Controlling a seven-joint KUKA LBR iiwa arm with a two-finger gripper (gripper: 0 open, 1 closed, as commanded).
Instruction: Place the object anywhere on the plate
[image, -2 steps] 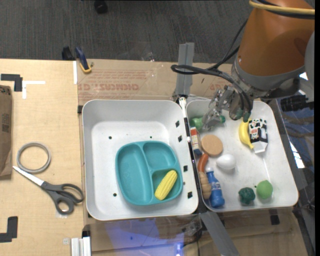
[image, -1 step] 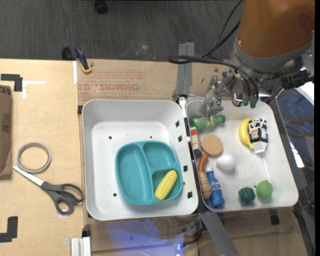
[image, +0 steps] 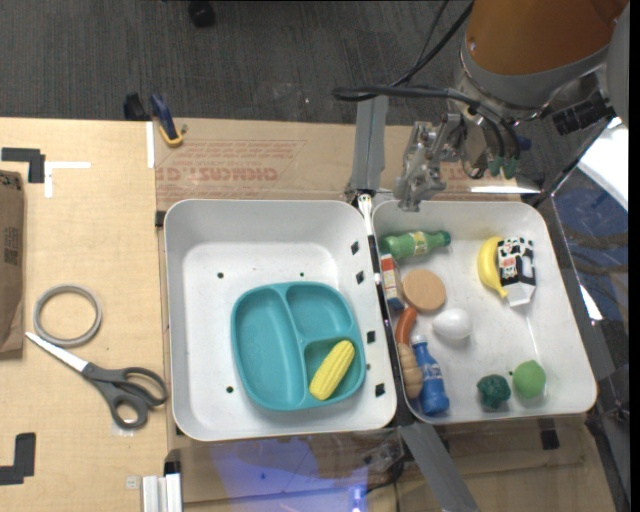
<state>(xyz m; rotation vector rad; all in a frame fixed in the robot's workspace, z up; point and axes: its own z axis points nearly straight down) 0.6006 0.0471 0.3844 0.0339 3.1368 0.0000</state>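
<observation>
Corn (image: 332, 369) sits on the teal plate (image: 270, 345), well below-left of our gripper (image: 415, 190), which hangs over the bins' far edge; can't tell its state.

Cardboard sheet (image: 240, 165): mirrored red print, unreadable.

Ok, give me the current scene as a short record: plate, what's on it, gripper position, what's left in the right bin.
plate: teal divided plate in left bin
on plate: corn cob, in the lower right compartment
gripper: above the far edge of right bin, nothing seen between its fingers
right bin items: green bottle, banana, white egg, blue bottle
</observation>
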